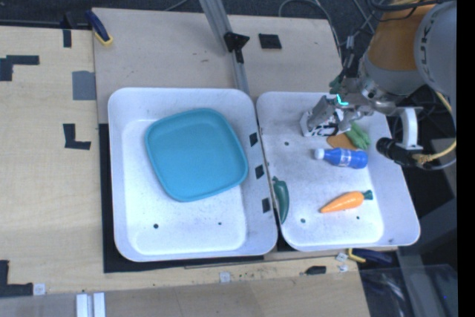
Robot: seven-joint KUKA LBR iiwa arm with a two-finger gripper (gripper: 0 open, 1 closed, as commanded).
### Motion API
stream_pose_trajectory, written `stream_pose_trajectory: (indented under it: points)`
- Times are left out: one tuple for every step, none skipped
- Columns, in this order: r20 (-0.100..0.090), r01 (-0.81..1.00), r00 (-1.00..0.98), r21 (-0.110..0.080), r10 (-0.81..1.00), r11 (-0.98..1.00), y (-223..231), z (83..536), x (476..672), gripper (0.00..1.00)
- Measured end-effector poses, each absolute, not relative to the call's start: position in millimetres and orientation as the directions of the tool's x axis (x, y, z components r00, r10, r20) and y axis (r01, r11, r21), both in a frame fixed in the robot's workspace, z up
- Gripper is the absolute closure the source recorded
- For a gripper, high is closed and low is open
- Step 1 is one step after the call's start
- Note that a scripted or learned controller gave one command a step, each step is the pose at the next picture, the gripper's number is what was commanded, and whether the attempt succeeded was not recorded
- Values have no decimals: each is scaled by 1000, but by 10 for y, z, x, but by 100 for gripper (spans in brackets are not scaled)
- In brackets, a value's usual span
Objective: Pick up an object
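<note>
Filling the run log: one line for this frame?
tool low in right bin | beside blue bottle | carrot untouched | blue plate in left bin

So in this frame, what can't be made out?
- Gripper fingers: too small and blurred in the camera view to tell their state or contents.
- Orange-and-green item beside the gripper: partly covered by it, identity unclear.
- Dark green object: lies on the right bin's left rim, shape unclear.

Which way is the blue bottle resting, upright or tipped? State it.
Tipped. The blue bottle lies on its side on the right bin's floor, white cap pointing toward the left bin.
</note>
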State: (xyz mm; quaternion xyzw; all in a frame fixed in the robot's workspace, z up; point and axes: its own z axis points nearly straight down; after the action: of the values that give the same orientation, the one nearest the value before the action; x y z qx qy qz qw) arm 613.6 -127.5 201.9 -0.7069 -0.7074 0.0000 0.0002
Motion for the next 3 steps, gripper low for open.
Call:
stream_pose_trajectory:
  points:
    - [0, 1000, -1, 0, 1000, 1, -1275, 2018, 6135, 0]
    - [0, 1000, 0, -4, 1000, 0, -1299, 1582, 6094, 0]
    - [1, 1000, 0, -5, 1000, 0, -1337, 1012, 5996, 0]
